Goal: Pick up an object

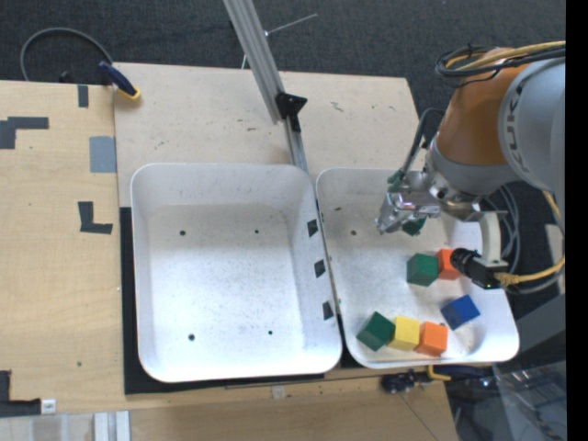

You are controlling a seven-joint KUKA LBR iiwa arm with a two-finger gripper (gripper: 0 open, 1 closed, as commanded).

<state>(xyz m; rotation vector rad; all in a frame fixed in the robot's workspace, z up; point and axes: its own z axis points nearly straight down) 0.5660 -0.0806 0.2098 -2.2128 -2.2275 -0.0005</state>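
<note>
My gripper (401, 215) hangs over the upper part of the right bin (354, 246), with a small green piece showing between its metal fingers. Below it and to the right lie a green cube (423, 269) and an orange block (447, 262) touching it. A blue cube (460, 311) sits farther down near the bin's right wall. Along the front of the bin a dark green cube (376, 330), a yellow cube (405, 332) and an orange cube (433, 338) stand in a row.
The left bin (152, 246) lies beside the right one, sharing a raised middle rim. A slanted metal rail (262, 58) runs down to the bins' junction. Black and yellow cables (514, 278) loop at the right of the bin.
</note>
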